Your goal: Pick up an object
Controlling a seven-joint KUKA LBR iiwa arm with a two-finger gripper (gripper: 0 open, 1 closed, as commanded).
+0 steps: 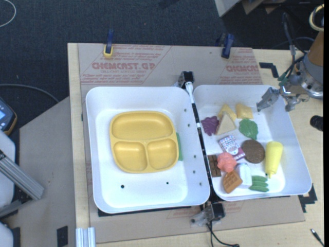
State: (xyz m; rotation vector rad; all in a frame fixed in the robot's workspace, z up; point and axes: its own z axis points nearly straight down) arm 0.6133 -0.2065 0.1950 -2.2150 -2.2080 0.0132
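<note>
Two white bins sit on a brown board over dark carpet (77, 14): left bin (97, 153) with a yellow divided plate (144, 140), right bin (295, 138) with jumbled toy food. Gripper (277, 99), fingers spread and empty, hovers over the right bin's far edge, near the yellow cheese wedge (244, 110).

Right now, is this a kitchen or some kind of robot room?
Probably a robot test lab, not a kitchen. Two shallow white plastic bins sit clamped to a bench, one holding small toy foods like a yellow plastic mustard bottle, and a grey metal claw hangs above them.
</note>
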